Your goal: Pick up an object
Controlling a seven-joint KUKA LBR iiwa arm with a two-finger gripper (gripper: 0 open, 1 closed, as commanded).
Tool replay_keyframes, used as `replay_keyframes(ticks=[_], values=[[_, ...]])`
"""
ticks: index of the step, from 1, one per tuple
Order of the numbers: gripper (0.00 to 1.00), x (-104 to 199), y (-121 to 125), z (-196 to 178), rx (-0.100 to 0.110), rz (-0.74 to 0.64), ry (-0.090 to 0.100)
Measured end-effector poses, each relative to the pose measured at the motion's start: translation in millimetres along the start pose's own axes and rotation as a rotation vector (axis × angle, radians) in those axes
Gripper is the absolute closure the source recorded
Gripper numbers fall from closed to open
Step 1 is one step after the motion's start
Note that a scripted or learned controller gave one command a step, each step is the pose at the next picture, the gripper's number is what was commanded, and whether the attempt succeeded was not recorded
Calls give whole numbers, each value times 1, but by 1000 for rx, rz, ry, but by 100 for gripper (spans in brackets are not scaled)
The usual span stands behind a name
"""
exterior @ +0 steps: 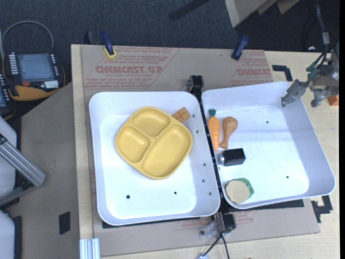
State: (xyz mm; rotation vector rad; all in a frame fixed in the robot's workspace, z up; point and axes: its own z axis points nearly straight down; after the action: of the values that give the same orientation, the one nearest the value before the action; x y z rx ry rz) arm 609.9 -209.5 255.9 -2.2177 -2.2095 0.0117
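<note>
Yellow divided plate: farthest to my claw's left, across the divider in the left bin; a small brown block touches its upper right rim.
Toy carrot: my likeliest target, well to the left of my claw and lower in the view, against the left wall of the right bin; its long axis runs up and down the view.
Drumstick: just beside the carrot on the side toward me, tilted slightly.
Black block: below those two.
Round slice with green rim: lowest in that bin's corner.
My claw: at the right bin's upper right rim, fingers spread apart, holding nothing.
Coming move, as I judge it: reach left and down, jaws closing across the carrot's width.
</note>
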Motion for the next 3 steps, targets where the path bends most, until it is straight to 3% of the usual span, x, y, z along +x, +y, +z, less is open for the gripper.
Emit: replay_keyframes(ticks=[1, 3], values=[[0, 1, 2, -8, -13, -4, -3], [0, 10, -3, 109, -6, -5, 0]])
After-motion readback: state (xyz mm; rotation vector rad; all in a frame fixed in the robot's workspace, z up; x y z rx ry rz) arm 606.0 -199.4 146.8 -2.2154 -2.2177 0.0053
